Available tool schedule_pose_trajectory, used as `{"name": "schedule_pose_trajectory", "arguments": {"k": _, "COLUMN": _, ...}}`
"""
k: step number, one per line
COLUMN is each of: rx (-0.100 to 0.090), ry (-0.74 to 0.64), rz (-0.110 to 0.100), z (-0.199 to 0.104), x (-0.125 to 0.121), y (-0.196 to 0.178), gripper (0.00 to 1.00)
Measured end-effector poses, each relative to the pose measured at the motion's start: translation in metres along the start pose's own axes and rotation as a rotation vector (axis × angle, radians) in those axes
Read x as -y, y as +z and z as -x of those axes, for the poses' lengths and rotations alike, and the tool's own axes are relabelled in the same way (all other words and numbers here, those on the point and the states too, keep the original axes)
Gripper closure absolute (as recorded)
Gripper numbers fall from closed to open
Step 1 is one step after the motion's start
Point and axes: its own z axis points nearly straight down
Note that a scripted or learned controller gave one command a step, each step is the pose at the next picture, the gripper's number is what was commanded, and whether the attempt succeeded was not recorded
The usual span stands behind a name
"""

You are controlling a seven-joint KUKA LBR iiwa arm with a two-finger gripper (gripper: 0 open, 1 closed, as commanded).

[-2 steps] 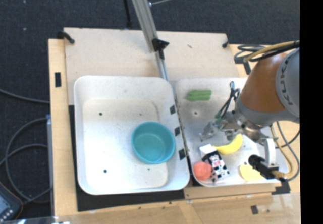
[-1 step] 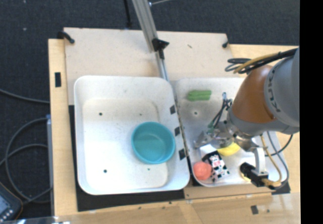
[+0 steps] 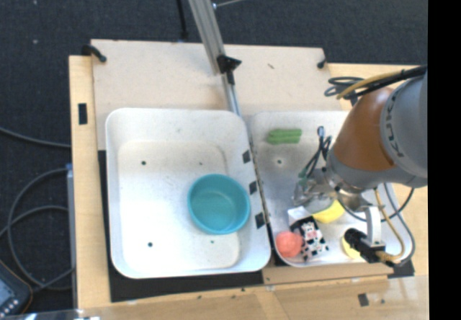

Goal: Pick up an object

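My gripper (image 3: 314, 198) hangs low over the front half of the right bin (image 3: 288, 167), under the grey arm with its orange band. Directly beside it, at its front right, lies a yellow object (image 3: 330, 212), partly covered by the wrist. A pink ball (image 3: 289, 242) rests at the bin's front edge. A small black-and-white thing (image 3: 311, 238) lies just to the right of the ball. A green object (image 3: 284, 136) lies toward the back of the same bin, apart from the gripper. Nothing can be seen held in the gripper.
A blue bowl (image 3: 218, 202) sits upright in the left bin (image 3: 137, 167), near its front right corner. A slanted metal pole (image 3: 205, 16) rises from the back of the bench between the two bins.
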Motion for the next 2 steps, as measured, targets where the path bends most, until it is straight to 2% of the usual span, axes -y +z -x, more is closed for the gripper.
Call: {"name": "schedule_pose_trajectory", "arguments": {"k": 2, "rx": 0.003, "ry": -0.009, "rz": 0.005, "z": 0.006, "x": -0.011, "y": -0.126, "gripper": 1.0}}
